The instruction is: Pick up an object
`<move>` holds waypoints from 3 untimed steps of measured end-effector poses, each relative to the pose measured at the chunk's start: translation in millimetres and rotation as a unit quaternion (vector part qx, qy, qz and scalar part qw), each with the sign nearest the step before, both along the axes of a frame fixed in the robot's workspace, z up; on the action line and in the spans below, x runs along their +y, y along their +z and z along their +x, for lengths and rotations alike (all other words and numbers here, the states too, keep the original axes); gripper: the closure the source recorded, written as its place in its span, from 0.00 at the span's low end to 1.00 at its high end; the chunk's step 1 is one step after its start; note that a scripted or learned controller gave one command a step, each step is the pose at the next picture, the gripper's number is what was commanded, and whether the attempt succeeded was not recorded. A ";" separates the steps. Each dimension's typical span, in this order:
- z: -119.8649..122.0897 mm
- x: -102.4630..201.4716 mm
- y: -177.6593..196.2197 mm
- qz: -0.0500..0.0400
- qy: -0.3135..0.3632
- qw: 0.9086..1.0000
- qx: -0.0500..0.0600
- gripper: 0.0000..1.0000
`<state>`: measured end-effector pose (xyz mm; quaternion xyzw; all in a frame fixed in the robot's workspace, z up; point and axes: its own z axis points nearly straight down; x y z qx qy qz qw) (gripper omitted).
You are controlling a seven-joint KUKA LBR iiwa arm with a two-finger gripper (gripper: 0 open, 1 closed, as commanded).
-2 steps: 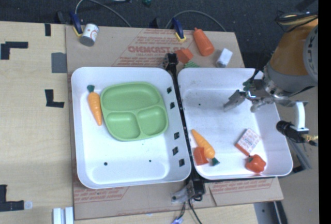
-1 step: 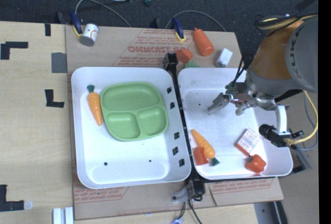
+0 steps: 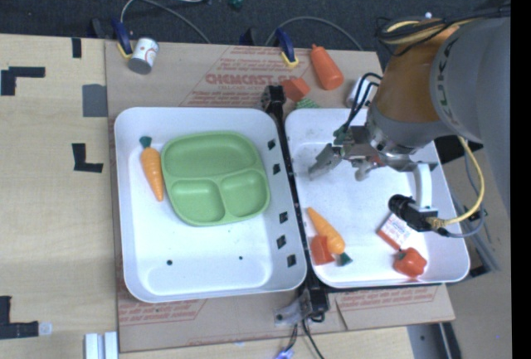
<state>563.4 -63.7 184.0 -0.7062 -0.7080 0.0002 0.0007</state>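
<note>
My gripper [image 3: 343, 167] hangs over the upper middle of the right bin [image 3: 365, 204], open, with nothing between its fingers. Lower in that bin an orange carrot [image 3: 325, 230] lies by the left wall with a red block [image 3: 320, 250] beside it. A red and white packet [image 3: 393, 231] and a red strawberry-like piece [image 3: 411, 264] sit at the bin's lower right. The left bin [image 3: 199, 266] holds a green divided plate [image 3: 217, 177] and a second carrot [image 3: 152, 172] to the plate's left.
Behind the bins on the cardboard lie an orange carrot-shaped toy [image 3: 326, 67], a small red piece [image 3: 296, 88] and a white can [image 3: 143, 55]. Two blue clamps [image 3: 287, 51] hold the back edge. A yellow cable [image 3: 465, 212] loops over the right bin's right side.
</note>
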 end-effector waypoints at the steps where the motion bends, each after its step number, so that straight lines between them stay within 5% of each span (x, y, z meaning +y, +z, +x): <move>1: -42.3 -40.7 -98.1 0.000 -0.001 1.000 -0.001 0.00; 2: -77.9 -37.5 -97.7 -0.001 -0.001 1.000 -0.004 0.00; 3: -36.1 -114.5 16.4 -0.001 -0.001 1.000 -0.001 0.00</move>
